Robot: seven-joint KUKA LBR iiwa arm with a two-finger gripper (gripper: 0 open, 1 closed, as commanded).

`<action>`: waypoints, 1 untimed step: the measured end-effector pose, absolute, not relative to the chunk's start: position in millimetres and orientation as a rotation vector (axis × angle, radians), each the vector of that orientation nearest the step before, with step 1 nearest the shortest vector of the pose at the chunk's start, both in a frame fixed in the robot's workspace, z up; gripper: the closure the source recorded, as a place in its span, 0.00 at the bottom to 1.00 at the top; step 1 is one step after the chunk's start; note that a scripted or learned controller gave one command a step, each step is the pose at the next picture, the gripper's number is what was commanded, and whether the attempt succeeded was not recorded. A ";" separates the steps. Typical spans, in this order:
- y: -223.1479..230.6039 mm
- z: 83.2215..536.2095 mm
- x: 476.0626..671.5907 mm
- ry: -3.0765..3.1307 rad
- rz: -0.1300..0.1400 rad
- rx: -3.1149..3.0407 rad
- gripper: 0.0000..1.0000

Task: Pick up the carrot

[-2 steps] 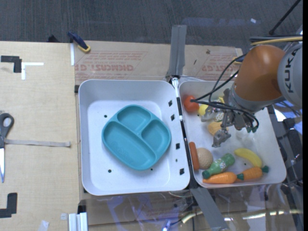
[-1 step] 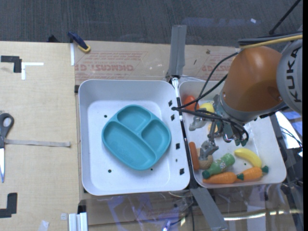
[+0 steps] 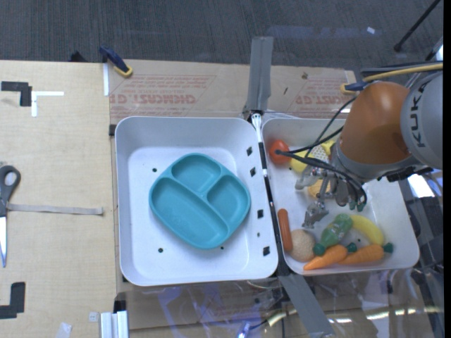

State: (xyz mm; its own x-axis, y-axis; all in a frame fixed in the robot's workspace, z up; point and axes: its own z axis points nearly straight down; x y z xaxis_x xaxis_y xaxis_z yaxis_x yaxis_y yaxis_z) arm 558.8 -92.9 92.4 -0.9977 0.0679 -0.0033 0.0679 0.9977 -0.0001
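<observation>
Gripper (image 3: 315,213) above carrot (image 3: 327,258), "KUKA"-marked arm (image 3: 425,122).

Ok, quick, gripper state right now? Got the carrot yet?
Gripper: cannot be told whether open or closed; it hangs over the right bin with nothing seen in it. Carrot lies in the bin.

The grey arm (image 3: 426,122) carries large dark letters on its casing, reading "KUK" before the rest is cut off at the picture's edge; the letters run sideways up the housing, just beside the orange band (image 3: 373,122). Behind the left white bin (image 3: 127,189), a flattened sheet of cardboard (image 3: 232,90) bears red printing that appears upside down. It is too blurred to read with certainty, though one block of it stands above the left bin's far rim and another further right, past the grey strip.
</observation>
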 end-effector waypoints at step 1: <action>-92.9 103.3 561.0 3.130 -0.002 0.103 1.00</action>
State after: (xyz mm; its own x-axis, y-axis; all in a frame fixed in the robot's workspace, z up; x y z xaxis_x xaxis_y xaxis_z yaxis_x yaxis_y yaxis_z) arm 561.0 -92.9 103.3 -0.9978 0.0659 -0.0100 0.0659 0.9978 -0.0011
